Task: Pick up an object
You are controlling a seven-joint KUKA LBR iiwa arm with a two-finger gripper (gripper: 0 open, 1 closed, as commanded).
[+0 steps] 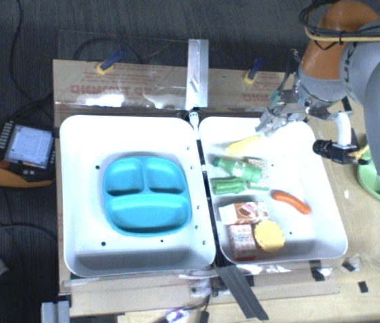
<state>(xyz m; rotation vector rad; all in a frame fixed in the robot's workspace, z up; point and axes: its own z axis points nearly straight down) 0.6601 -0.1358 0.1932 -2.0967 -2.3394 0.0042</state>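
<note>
The arm (352, 39) reaches in from the right, its orange band above the far right corner of the right bin (325, 200). The gripper (271, 123) hangs over the far edge of that bin, its tips just beside the far end of a yellow piece (244, 144) that lies tilted on the bin floor. How wide the fingers stand cannot be told from here; nothing is seen between them.

In the right bin, just nearer than the yellow piece, a green bottle (238, 167) lies on its side with a small speckled packet (260, 172) touching its right end. A second green item (230, 186) lies just nearer still, close to the bin's left wall. A red-orange sausage shape (292, 202) lies apart to the right. At the near end, a small white carton (245, 212) touches a red-brown box (241, 239), and a yellow round piece (269, 235) sits against the box's right side.

The left bin (82, 147) holds a blue divided tray (147, 194) in its middle. Left of the bench, on the dark floor, lies a handheld unit with a lit screen (25, 147).
</note>
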